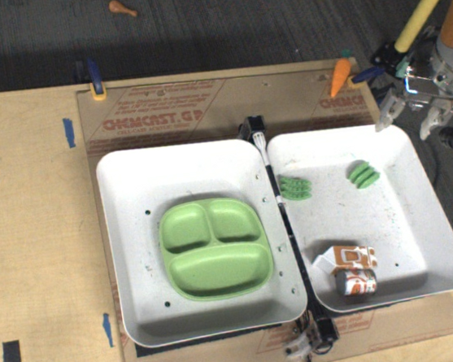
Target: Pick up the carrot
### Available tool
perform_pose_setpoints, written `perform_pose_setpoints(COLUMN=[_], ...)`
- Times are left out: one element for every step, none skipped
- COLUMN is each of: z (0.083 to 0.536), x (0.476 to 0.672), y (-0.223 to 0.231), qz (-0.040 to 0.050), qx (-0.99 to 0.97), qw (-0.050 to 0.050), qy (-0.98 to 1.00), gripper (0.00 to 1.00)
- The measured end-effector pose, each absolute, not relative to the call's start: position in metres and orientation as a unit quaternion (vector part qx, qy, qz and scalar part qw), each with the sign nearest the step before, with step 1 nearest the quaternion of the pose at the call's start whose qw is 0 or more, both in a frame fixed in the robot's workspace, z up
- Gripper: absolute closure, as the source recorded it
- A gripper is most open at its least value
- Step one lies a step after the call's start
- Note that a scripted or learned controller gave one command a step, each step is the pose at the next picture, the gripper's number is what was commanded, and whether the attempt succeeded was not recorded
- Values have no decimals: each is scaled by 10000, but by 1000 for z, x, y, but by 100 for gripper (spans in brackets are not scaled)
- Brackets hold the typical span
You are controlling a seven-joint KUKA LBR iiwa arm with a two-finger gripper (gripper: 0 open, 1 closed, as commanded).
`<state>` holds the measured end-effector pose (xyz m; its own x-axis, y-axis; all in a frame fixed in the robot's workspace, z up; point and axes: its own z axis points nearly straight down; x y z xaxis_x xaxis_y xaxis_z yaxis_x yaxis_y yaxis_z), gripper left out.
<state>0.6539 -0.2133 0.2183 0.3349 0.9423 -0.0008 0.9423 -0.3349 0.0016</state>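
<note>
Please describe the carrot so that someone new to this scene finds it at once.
Look at the right bin, then at the brown board just beyond its far rim. The carrot lies there, outside both bins: small, orange, green-tipped, unlike the green pieces inside.

A small part of the arm (451, 21) was seen at the three o'clock edge of the camera view, toward two o'clock. A pale yellow cylindrical member was noted running diagonally, with a rounded light end at its upper tip. An orange-brown band was observed beside it at the frame's edge. Below that, a grey metallic wrist assembly with bright, reflective facets was recorded. The gripper (415, 116) was seen as pale grey, angular metal pieces. Dark fittings and a blue-tinted part were noted near the yellow member's lower end. Finer details such as screws or markings could not be made out.
</note>
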Motion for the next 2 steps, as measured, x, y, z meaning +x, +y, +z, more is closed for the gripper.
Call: perform_pose_setpoints(z=[219,219], x=[654,654], y=[-213,-213], qz=[2,2], qx=[8170,8170], qw=[10,10], qy=[5767,5767], gripper=[0,0])
